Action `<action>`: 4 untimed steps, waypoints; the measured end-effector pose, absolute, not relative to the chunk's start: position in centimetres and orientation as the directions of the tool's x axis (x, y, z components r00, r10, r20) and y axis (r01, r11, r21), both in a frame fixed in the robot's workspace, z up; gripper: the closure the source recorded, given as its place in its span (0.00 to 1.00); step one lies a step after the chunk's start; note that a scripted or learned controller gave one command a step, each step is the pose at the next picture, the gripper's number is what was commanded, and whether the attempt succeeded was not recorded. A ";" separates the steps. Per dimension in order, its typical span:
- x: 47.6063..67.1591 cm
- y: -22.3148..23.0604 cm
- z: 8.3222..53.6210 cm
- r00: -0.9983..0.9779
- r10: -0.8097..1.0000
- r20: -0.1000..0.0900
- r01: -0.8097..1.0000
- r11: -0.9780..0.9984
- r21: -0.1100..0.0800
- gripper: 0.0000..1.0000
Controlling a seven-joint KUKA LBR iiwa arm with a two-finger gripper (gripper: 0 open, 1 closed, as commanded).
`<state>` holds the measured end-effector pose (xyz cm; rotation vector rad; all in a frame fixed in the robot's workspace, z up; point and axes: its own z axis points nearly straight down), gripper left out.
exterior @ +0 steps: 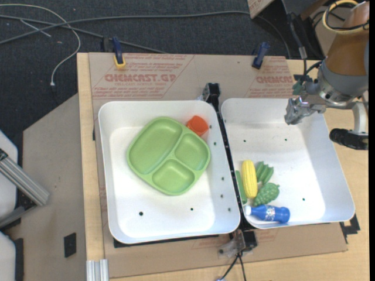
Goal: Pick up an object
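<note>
Gripper [294,115] hangs at the frame's right, above the right bin's [328,157] bare upper corner, carrying nothing visible; whether it is parted I cannot tell. Candidate objects lie well apart from it, clustered at that bin's lower left: yellow corn [249,178], green toy [265,192], blue object [271,214].

Setting: robotics laboratory test bench.

A grey arm [345,57] with an orange band reaches in over a wooden bench [363,168] covered by a printed cardboard sheet [176,69], which is fixed along its far edge by a yellow-and-blue clamp [118,52] and a blue clamp [261,55]. Two shallow white bins [117,174] [328,163] sit side by side on the sheet, holding toy items such as a green divided plate [169,155] and a plastic corn cob [249,178]. Loose cables [53,25] trail across dark carpet [176,16] behind the bench.
</note>
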<state>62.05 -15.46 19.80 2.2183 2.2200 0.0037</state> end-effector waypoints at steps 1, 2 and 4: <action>62.2 -15.5 22.5 -0.001 1.000 -0.001 1.000 0.001 0.005 1.00; 61.7 -10.2 22.1 -0.005 1.000 0.003 1.000 0.005 -0.002 1.00; 58.7 -0.5 20.7 -0.003 1.000 0.001 1.000 0.003 -0.004 1.00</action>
